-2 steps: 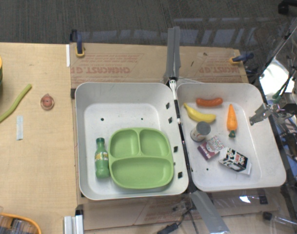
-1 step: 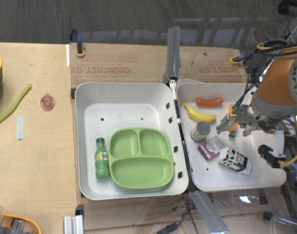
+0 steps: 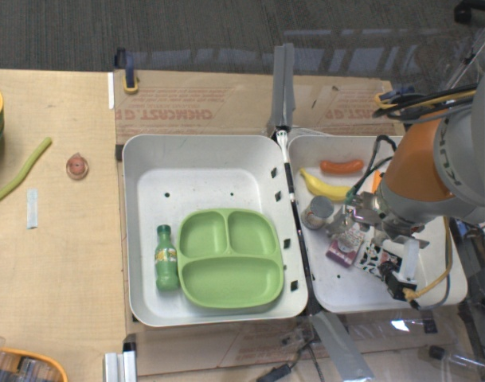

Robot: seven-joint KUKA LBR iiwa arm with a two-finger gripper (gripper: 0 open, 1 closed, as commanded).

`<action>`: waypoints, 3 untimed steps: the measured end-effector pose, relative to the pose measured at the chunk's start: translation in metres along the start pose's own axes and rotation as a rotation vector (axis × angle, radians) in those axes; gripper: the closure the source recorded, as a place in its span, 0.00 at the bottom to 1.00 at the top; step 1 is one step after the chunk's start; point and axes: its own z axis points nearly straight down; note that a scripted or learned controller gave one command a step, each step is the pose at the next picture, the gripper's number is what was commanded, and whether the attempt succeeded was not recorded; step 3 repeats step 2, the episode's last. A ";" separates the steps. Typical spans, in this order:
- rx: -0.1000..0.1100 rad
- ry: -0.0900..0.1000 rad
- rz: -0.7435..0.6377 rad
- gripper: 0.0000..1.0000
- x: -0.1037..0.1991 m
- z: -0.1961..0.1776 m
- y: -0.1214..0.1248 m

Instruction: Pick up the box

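Observation:
A small maroon box (image 3: 340, 252) lies in the right bin (image 3: 330, 293), left of its middle. My gripper (image 3: 353, 228) hangs right over the box's upper end, low in the bin and reaching in from the right. The grey arm with its orange band (image 3: 413, 173) hides the bin's far right part. Whether the gripper touches the box cannot be told from here.
The right bin also holds a yellow banana (image 3: 322, 185), an orange sausage-shaped item (image 3: 341, 165), a grey round piece (image 3: 316, 212) and a black-and-white packet (image 3: 376, 258). In the left bin sit a green divided plate (image 3: 228, 258) and a green bottle (image 3: 166, 257).

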 end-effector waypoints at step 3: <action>0.001 -0.002 0.010 1.00 0.038 -0.145 -0.016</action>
